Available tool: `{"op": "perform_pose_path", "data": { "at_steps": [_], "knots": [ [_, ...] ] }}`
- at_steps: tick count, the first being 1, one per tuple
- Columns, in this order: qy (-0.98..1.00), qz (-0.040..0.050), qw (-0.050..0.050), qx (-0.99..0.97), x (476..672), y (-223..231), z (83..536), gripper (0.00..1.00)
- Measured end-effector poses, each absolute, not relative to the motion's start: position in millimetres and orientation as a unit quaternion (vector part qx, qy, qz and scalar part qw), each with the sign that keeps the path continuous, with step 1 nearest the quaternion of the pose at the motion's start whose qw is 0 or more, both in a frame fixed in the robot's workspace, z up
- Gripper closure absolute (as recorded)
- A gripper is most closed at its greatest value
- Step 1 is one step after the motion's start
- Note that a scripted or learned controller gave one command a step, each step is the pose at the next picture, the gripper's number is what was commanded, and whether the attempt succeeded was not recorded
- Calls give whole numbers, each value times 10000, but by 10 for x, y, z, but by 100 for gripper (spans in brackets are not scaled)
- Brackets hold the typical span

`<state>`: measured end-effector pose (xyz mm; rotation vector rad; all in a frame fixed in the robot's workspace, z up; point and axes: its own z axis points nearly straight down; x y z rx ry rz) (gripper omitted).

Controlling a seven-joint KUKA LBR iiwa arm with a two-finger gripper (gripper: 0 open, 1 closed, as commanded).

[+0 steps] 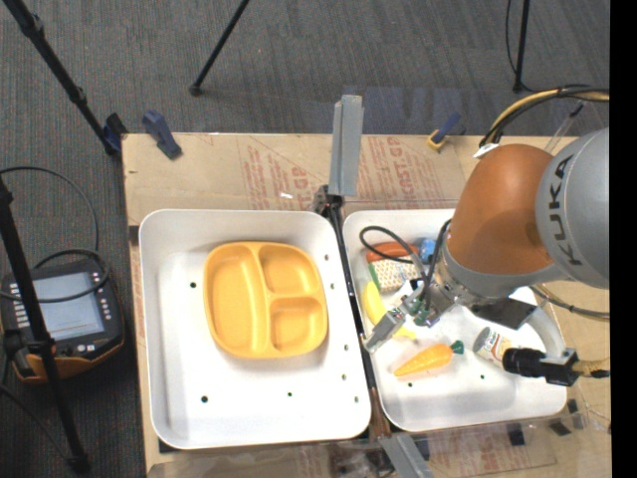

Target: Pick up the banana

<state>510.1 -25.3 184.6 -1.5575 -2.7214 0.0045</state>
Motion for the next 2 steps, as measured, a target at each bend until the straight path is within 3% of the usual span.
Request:
{"op": "perform_pose_path", "data": {
  "at_steps": [1, 2],
  "knots": [
    [-8603, 13, 28, -5099, 5322, -521, 1845, 0],
    [-8770, 14, 28, -4805, 5734, -352, 1840, 0]
  ]
}}
